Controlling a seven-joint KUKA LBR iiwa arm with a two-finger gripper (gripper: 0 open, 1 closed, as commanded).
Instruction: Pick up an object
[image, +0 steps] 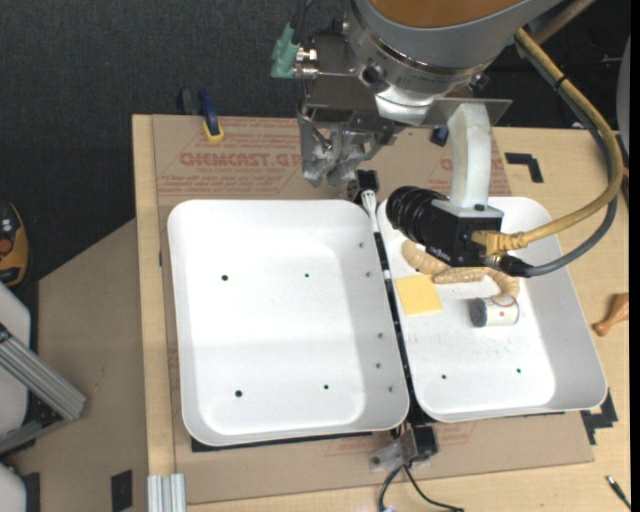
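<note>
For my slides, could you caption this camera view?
Arm's gripper hovers behind two white bins; yellow square lies in the right one.

claw (338, 160) above bench | yellow block (418, 296), rope (450, 270) in right bin (560, 330)

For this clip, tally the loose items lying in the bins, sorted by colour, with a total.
Yellow: 1, a flat square
Tan: 1, a rope-like piece, partly under the black camera unit
White and grey: 1, a small cylinder
Total: 3, all in the right bin
</note>
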